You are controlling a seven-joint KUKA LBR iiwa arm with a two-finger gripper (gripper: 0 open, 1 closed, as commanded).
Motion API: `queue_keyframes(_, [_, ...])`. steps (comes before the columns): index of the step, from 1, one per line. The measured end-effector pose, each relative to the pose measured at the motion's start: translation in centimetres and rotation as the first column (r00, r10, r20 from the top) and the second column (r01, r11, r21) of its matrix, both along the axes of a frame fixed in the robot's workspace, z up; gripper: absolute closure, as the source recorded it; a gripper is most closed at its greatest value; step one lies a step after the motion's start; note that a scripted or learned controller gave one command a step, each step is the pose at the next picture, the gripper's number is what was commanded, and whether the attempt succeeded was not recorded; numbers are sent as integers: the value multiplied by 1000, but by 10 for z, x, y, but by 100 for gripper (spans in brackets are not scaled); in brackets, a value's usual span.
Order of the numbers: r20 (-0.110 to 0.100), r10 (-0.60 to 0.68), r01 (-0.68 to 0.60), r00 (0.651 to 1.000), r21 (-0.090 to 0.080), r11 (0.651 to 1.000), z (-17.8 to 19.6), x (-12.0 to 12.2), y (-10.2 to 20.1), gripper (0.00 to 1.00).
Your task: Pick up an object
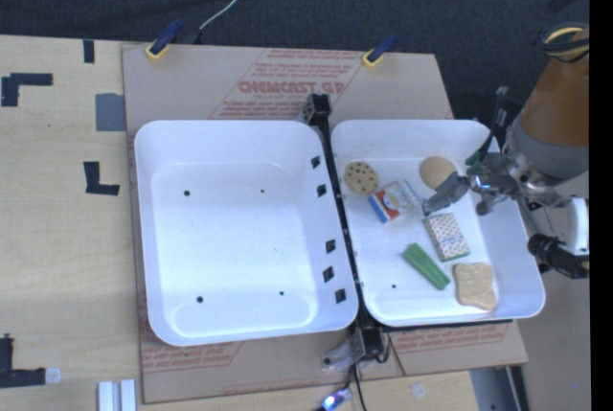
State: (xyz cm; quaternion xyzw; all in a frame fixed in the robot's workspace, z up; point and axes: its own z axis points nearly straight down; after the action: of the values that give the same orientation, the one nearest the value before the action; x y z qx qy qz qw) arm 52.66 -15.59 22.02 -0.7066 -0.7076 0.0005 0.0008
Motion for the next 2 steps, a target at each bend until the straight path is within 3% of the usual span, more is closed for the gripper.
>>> queue_keyframes(1, [2,-1,1,1000,-3,1000,-41,56,-40,0])
queue_keyframes(2, [10,1,-1,1000,-9,1000,-136,21,9,0])
